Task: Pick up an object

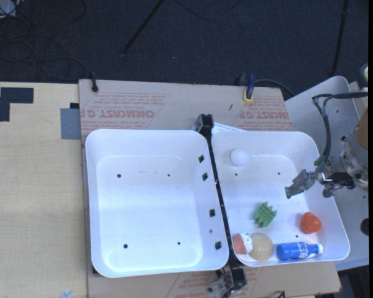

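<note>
End effector (pixel 312 185), fingers apart and holding nothing, hovers at right bin's (pixel 298 140) right edge above red object (pixel 310 222).

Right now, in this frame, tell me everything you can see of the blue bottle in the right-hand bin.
The small blue plastic bottle lies on its side on the floor of the right white bin, along the near wall toward the corner. Its white cap points right; a pale label patch crosses its glossy body. Its base end sits close beside the round beige ball; contact cannot be judged. The orange-red rounded object lies apart from it, further back. Nothing grips it.
</note>
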Motion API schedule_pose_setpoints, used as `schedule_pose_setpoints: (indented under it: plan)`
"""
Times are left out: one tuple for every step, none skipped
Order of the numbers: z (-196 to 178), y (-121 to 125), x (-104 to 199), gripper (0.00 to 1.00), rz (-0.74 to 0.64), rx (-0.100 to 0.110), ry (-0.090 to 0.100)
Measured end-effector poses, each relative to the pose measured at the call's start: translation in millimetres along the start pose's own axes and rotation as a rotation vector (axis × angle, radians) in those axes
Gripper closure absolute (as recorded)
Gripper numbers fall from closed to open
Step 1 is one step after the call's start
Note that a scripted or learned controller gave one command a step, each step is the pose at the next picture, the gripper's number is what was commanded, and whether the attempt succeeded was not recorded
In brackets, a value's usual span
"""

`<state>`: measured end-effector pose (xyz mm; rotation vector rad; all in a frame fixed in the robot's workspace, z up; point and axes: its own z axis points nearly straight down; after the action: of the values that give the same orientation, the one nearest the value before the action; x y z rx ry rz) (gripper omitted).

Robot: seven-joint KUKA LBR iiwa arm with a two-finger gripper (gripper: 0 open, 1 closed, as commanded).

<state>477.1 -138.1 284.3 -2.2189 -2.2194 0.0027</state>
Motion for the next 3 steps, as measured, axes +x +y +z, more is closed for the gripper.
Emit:
schedule_pose_setpoints:
  plan:
    - [115.8, 16.7, 35.8, 0.00, -0.003, 0.010, 0.003]
    - [96.0, 95.1, 118.0, 0.00, -0.009, -0.006, 0.001]
    - [96.8, 125.3, 154.0, 0.00, -0.004, -0.003, -0.001]
